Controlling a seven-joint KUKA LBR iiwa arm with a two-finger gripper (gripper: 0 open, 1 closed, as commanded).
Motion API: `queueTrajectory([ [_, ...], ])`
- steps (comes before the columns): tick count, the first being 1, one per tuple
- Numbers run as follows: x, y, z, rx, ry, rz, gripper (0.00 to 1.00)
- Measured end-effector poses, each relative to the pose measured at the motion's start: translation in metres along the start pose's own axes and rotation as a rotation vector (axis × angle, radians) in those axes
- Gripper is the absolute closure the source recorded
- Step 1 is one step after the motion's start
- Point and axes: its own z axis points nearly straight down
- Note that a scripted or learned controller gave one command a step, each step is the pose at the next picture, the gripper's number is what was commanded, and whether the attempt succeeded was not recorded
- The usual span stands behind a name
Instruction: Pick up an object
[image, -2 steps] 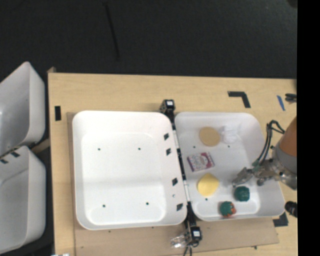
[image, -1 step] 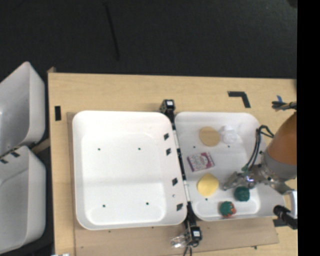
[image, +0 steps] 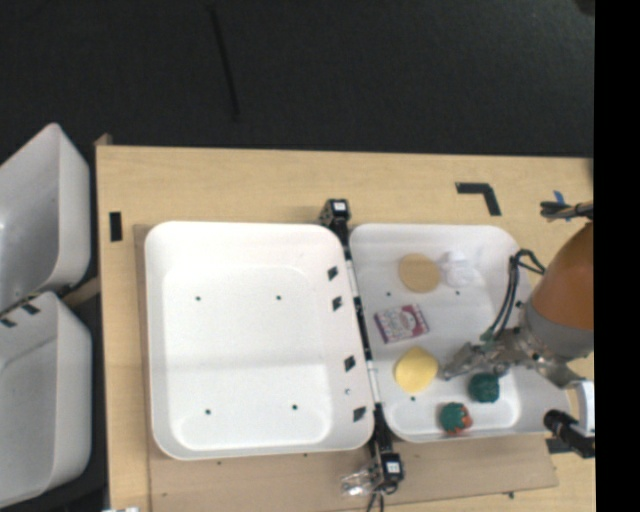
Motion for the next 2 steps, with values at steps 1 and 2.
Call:
queueTrajectory([
  [1, 0.006, 0.0, 0.0001, 0.0, 0.0, 0.0, 0.0],
  [2, 0.0151, -0.0001, 0.0004, 0.001, 0.0, -0.001, 0.0],
])
